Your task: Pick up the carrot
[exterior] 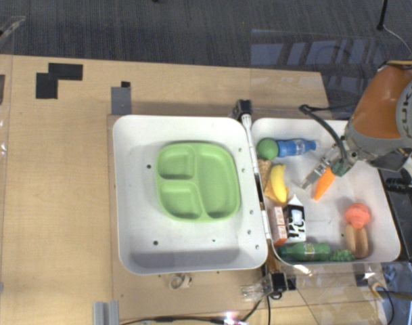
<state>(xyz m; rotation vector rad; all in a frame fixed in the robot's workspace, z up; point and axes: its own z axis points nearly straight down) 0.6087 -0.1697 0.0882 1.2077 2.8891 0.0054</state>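
Observation:
The carrot (323,185) is small and orange with a green top, and it sits tilted in the middle of the right bin (388,208). My gripper (328,170) comes in from the right and sits right at the carrot's upper end. Its silver fingers (312,177) stand on either side of the green top, shut on the carrot. The orange tip points down and left, just over the bin floor.
The right bin also holds a green ball (266,148), a blue bottle (295,146), a banana (278,183), a small carton (295,222), a cucumber (307,251), a pink fruit (358,215) and a brown sausage (356,241). A green divided plate (195,180) lies in the left bin (131,202).

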